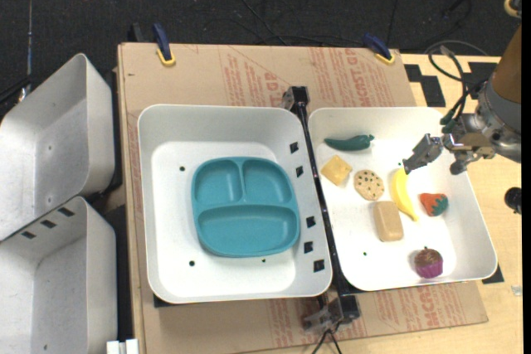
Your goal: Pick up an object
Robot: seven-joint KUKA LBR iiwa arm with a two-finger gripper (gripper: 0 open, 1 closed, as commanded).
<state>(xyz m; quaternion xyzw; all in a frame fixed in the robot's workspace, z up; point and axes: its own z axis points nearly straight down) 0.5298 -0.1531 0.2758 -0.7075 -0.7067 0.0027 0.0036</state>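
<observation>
Seven food items (387,220), one teal tray (245,207).

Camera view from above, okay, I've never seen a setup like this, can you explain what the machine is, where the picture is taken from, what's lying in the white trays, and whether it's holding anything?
This is one camera fixed above a workbench, looking down at a slant. The grey robot arm reaches in from the right and ends in a two-finger gripper, its grabbing tool.

Two shallow white bins sit side by side. The left bin holds a teal divided plastic plate. The right bin holds toy foods: a dark green pepper, a yellow cheese wedge, a round speckled cookie, a yellow banana, a tan bread block, a red-orange strawberry-like piece and a purple round fruit.

The gripper hovers above the banana's upper end, with nothing between its fingers.
</observation>
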